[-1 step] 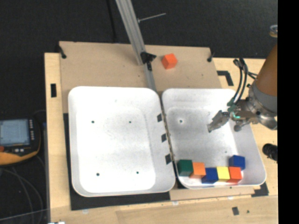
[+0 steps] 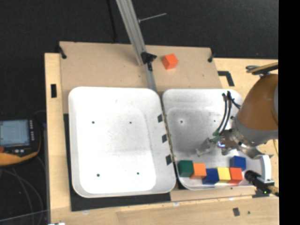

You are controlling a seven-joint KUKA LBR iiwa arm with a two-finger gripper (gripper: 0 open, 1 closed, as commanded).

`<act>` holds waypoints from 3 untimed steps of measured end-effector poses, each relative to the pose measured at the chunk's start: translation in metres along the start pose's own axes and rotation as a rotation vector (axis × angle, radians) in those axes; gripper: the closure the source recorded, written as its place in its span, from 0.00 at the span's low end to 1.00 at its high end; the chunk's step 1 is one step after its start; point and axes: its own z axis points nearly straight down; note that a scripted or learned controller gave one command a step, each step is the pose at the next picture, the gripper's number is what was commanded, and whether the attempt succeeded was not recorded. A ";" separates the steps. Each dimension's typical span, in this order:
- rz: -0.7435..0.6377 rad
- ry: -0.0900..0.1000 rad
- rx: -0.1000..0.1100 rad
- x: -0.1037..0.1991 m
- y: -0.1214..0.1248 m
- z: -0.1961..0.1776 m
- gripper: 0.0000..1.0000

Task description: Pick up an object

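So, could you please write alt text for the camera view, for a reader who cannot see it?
A grey arm with an orange band reaches from the right over the right bin, its gripper above a row of coloured blocks along the near wall. The left bin sits beside it, and an orange cube lies on the board behind.

We see the bench (image 2: 117,60) carrying two white bins side by side, left bin (image 2: 117,139) and right bin (image 2: 187,111); an orange cube (image 2: 169,61) sits near its far edge.
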 end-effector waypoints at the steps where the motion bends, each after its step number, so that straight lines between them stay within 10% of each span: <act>1: -0.009 0.001 -0.010 0.038 0.041 0.015 0.00; 3: 0.001 -0.001 -0.011 0.007 0.033 0.061 0.00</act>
